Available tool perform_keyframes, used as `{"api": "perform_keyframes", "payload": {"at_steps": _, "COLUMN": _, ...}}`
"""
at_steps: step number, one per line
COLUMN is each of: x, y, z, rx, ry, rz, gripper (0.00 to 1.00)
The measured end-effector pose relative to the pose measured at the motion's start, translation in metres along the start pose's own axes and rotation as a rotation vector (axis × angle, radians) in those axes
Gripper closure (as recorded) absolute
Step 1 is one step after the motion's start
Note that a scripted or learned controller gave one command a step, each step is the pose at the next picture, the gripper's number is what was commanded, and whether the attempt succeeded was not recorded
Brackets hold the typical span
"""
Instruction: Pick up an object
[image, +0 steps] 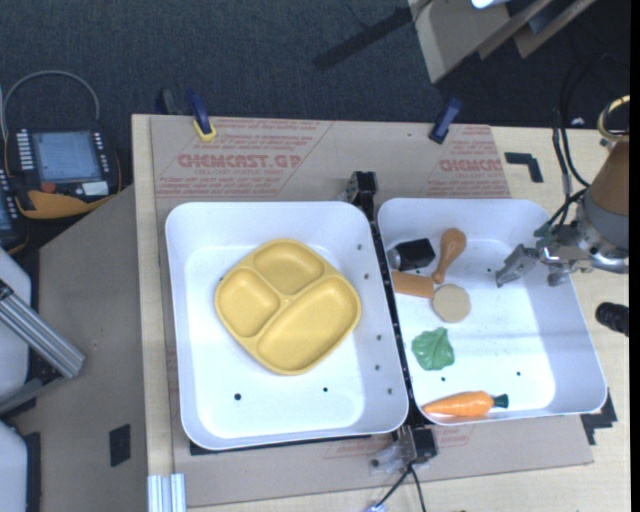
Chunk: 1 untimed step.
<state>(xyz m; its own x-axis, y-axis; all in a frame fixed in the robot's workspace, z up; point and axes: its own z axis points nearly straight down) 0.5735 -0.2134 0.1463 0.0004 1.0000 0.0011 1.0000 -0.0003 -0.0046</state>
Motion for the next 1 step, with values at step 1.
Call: {"api": "perform_keyframes", "payload": {"at_steps": 1, "x": 0.0001, "y": 0.0087, "z": 0.046, "rx": -0.002, "ry": 0.0, "rz": -0.001, "gripper": 0.0}}
